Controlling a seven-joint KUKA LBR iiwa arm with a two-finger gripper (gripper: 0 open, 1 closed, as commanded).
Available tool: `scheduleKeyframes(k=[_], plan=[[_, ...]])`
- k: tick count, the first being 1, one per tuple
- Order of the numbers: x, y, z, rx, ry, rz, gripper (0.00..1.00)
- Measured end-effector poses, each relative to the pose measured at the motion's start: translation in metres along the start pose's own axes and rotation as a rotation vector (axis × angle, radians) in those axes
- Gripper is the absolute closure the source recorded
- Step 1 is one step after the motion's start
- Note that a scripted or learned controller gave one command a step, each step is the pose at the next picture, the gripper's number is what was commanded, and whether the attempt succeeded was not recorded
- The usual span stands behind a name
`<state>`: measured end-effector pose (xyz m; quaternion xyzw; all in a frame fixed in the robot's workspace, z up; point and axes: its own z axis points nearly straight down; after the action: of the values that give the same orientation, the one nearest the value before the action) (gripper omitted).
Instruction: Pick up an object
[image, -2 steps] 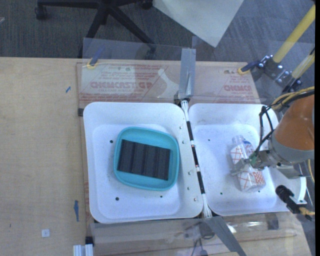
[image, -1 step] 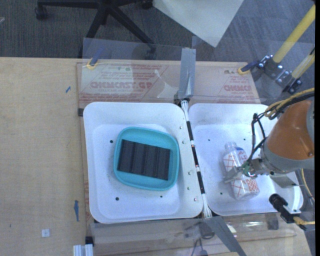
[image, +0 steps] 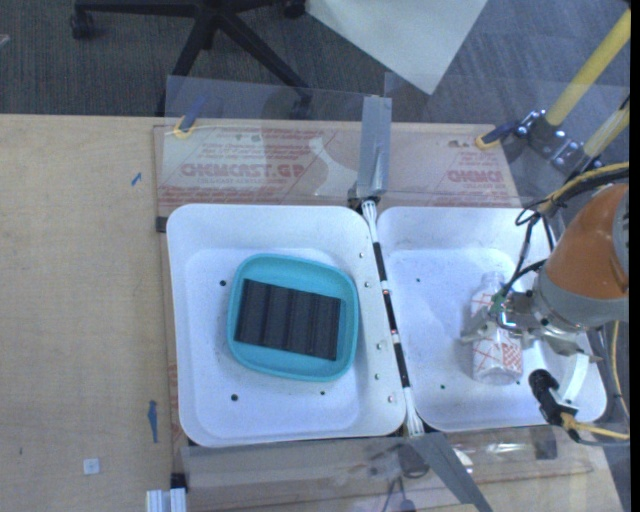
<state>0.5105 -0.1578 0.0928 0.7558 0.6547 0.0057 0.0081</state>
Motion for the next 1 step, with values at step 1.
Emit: scheduleKeyframes(k=[1], plan=[[0.0365,-0.0132,-0.0642,0.018,0.003,-0.216,0.00]])
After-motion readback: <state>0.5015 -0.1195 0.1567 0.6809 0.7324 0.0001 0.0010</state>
